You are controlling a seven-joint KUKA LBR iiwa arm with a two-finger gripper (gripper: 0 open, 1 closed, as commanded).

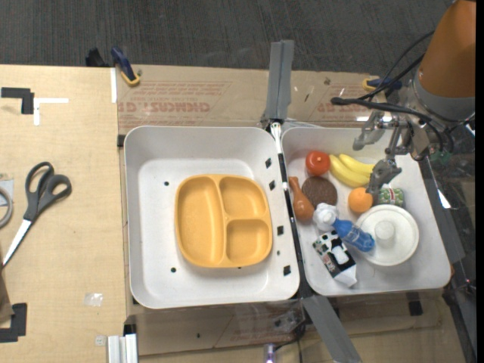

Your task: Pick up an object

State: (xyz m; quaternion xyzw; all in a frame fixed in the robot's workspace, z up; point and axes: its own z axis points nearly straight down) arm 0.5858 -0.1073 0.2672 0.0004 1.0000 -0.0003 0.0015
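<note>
One fixed camera looks slantwise down on both bins (pixel 136 203).

The arm (pixel 452 48) is seen at upper right; the gripper (pixel 384 171) is pointed downward, nothing held.

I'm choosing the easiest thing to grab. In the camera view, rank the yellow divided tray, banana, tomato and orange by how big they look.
1. Yellow divided tray, by far the largest.
2. Banana.
3. Tomato and orange look about alike, so I won't rank them.
</note>
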